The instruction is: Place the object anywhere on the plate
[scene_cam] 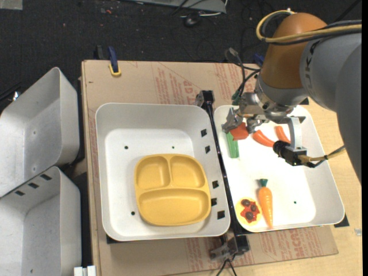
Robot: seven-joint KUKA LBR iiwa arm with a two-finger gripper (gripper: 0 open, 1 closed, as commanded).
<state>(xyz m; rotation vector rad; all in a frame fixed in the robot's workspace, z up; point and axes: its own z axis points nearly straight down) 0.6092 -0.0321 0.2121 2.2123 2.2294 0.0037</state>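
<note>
Plate [172,190] first: we see a yellow plastic tray with rounded corners, moulded into three compartments, two small ones at the far side and one wide one nearer us. It lies flat in the left white bin [115,154], a shallow glossy tub with rounded corners and small black clips along its right rim.

In the right white bin [322,200] we find the toy food. A carrot [264,200], smooth orange with a small green top, lies near the front, tip toward us. Just beside it on the left sits a small dark red piece [249,210] with black spots. Farther back a green stick-shaped piece [233,145] lies along the left wall, a red piece [238,133] touching its far end, and an orange-red curved piece [263,137] lies close by, with another orange piece [282,133] to its right.

Our gripper [244,118] hangs over that far cluster, under the grey arm with its rounded orange band [290,45]. We cannot tell whether it is open or closed, nor whether it has anything.

Both bins rest on a brown cardboard sheet [167,82] printed with faint red lettering too blurred for us to read.
</note>
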